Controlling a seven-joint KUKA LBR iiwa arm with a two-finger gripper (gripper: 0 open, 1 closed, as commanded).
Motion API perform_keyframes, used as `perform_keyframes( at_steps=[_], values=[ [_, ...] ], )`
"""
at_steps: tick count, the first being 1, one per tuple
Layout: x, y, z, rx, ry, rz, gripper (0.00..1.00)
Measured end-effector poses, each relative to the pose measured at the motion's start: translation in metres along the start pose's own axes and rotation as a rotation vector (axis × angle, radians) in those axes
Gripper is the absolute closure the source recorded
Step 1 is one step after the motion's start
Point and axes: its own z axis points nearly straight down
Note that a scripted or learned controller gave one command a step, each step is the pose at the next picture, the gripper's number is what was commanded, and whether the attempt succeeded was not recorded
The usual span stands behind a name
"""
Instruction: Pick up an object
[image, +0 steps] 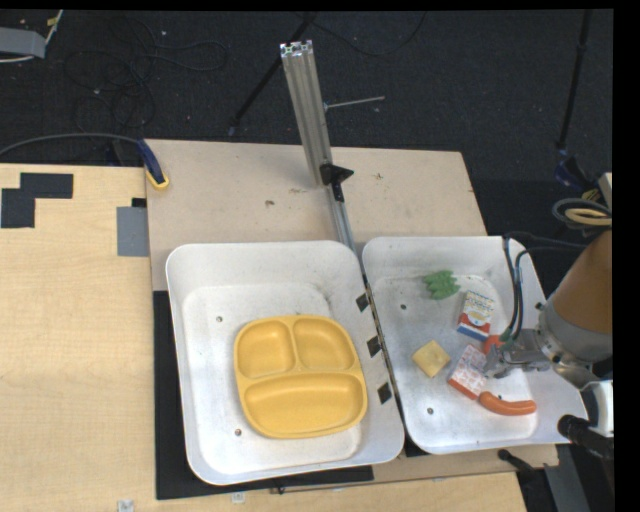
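Note:
The right bin (400, 300) holds several small items. A green leafy toy (438, 285) lies toward the back, with a white, blue and red packet (477, 310) just right of it. A yellow block (431, 358) sits mid-bin, and a red and white packet (467, 373) lies to its right. An orange sausage-shaped piece (506, 405) rests near the front right corner. My gripper (496, 358) is low over the bin's right side, directly above the red and white packet and just behind the orange piece. The wrist hides what lies under it.
The left bin (200, 290) bears a yellow divided plate (300, 376). A metal post (308, 110) rises behind the bins. Cables (516, 285) hang along the right bin's far right rim beside the arm (590, 300).

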Motion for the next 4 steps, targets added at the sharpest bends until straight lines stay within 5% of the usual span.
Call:
perform_keyframes(
  at_steps=[2,3,4],
  values=[
    [-0.005,0.004,-0.116,0.019,-0.003,-0.001,1.00],
    [-0.005,0.003,-0.087,0.028,0.000,0.001,1.00],
    [0.039,0.010,-0.087,0.025,0.001,-0.004,1.00]
  ],
)
